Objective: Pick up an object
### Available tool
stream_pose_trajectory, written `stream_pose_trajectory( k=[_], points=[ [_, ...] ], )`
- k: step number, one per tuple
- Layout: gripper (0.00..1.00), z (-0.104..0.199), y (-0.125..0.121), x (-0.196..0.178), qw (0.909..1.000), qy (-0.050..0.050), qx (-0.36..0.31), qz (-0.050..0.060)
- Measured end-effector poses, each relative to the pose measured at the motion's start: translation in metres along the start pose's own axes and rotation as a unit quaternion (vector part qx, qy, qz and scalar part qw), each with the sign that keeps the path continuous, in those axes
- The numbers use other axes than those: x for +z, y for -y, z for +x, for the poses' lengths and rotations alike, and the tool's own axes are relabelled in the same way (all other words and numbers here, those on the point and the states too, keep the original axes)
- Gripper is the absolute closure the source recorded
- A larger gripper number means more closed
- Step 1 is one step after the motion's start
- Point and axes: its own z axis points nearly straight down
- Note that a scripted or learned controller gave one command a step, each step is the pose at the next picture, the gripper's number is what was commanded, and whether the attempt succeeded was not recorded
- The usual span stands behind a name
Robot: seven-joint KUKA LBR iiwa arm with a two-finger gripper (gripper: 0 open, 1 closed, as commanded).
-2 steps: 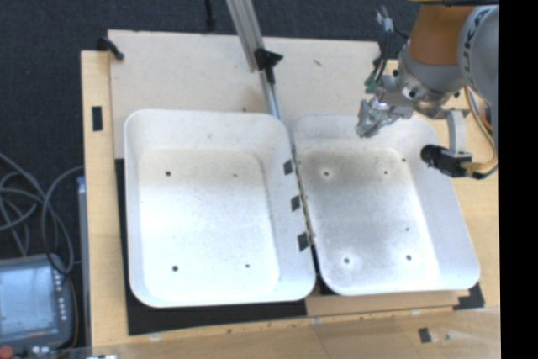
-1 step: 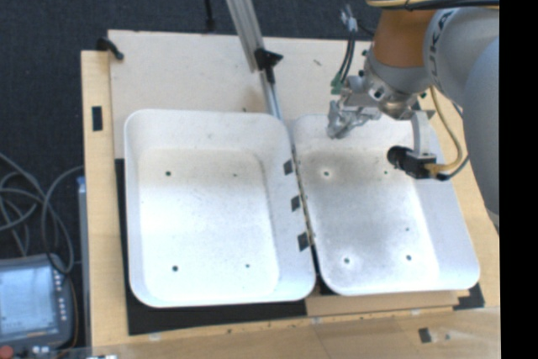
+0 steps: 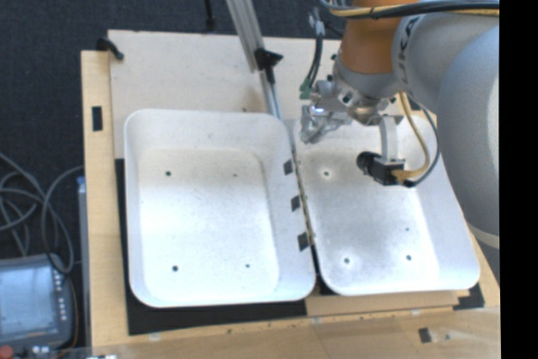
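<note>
- No text, label, brand, number or sign could be read anywhere in the camera view.
- Dark lettering ran down the grey arm casing (image 3: 402,42) just below the orange band, but it was too blurred and too steeply angled to make out.
- The small screen device (image 3: 34,303) at the lower left corner showed a pale display and a row of buttons; whatever was on them was too small to tell.
- The small black tabs (image 3: 296,203) along the seam between the two white bins bore no legible marks.
</note>
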Motion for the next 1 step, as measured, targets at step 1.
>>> stream_pose_trajectory(
  k=[1],
  points=[
    [1.0, 0.0504, 0.0059, 0.0009, 1.0, -0.001, 0.0, 0.001]
  ],
)
